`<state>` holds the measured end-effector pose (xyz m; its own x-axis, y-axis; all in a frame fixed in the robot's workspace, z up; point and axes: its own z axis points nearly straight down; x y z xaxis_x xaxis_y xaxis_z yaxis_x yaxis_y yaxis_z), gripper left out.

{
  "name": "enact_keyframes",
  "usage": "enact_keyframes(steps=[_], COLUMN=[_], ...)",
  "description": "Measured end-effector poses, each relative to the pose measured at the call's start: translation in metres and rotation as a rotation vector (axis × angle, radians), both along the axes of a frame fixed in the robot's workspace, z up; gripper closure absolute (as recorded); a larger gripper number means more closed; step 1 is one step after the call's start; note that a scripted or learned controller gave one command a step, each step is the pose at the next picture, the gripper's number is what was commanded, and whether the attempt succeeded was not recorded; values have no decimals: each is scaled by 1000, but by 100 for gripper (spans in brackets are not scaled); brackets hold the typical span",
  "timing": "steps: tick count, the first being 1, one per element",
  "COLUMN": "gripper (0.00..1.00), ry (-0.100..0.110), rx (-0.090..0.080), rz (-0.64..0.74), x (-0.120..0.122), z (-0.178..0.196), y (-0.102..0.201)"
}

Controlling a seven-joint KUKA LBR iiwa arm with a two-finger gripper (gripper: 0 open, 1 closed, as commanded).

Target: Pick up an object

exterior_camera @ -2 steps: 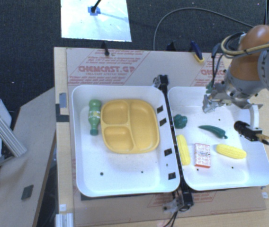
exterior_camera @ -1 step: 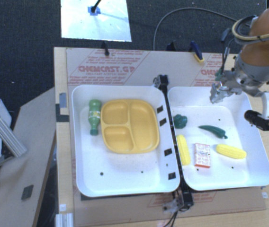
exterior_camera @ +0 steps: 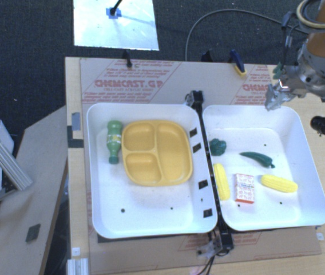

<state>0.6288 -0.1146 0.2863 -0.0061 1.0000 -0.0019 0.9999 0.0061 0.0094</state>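
From above, the gripper (exterior_camera: 274,99) hangs over the far rim of the right bin (exterior_camera: 308,136), near its back corner; whether it is released or clenched cannot be told, and nothing shows in it. Within that bin, a green pepper (exterior_camera: 258,158) lies mid-floor, a dark green lump (exterior_camera: 217,147) by the dividing wall, one corn cob (exterior_camera: 221,181) along that wall, another corn cob (exterior_camera: 279,183) toward the right, a small card packet (exterior_camera: 244,188) between them. The far part of the floor lies open. In the left bin (exterior_camera: 102,211), a yellow tray (exterior_camera: 155,152) sits beside a green bottle (exterior_camera: 114,141).
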Motion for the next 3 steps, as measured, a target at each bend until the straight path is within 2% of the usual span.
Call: enact_keyframes(steps=[1,3], gripper=[100,100], ry=[6,9], rx=[1,2], rz=[0,2], x=[1,-18], z=[2,-12], y=[0,98])
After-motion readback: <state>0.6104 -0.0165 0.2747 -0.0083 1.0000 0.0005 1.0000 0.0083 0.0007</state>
